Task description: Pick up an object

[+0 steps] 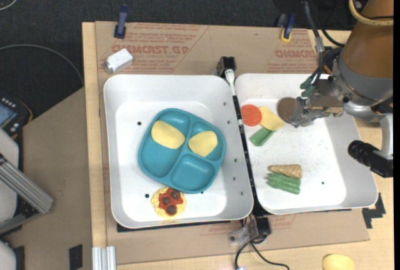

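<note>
Hand (pixel 304 114) hangs low over the right bin (pixel 340 197), at its upper part, beside a brown disc (pixel 286 110); whether the hand grips anything cannot be told. Left of the disc lie a yellow piece (pixel 270 117), an orange disc (pixel 251 115) and a green piece (pixel 261 135), close together. Nearer the front lie a cone (pixel 285 170) and green beans (pixel 284 183), touching. Left bin (pixel 122 156) carries a blue tray (pixel 181 162) with two yellow pieces (pixel 167 134), and a small pizza (pixel 168 201) in front.

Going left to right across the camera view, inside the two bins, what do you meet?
Blue sectioned plastic plate → round orange toy slice → tan toy cone → grey two-finger gripper.
</note>
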{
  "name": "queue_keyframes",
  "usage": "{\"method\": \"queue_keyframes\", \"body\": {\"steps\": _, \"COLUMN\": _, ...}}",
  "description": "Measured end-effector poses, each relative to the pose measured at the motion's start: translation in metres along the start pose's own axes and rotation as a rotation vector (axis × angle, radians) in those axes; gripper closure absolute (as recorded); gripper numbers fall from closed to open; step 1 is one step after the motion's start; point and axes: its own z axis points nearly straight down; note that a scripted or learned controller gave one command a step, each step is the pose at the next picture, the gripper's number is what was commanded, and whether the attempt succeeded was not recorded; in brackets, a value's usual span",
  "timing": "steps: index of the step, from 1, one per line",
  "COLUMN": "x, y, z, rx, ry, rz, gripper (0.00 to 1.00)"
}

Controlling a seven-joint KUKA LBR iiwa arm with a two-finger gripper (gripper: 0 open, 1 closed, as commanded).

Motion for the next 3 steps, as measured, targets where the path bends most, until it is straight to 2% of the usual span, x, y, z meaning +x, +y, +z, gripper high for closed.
{"method": "queue_keyframes", "body": {"steps": 1, "x": 0.084, "y": 0.009, "z": -0.041, "rx": 0.0, "ry": 0.0, "rz": 0.0, "gripper": 1.0}}
{"method": "queue_keyframes", "body": {"steps": 2, "x": 0.16, "y": -0.021, "z": -0.072, "rx": 0.002, "ry": 0.0, "rz": 0.0, "gripper": 1.0}}
{"method": "queue_keyframes", "body": {"steps": 3, "x": 0.155, "y": -0.019, "z": -0.081, "rx": 0.003, "ry": -0.003, "rz": 0.007, "gripper": 1.0}}
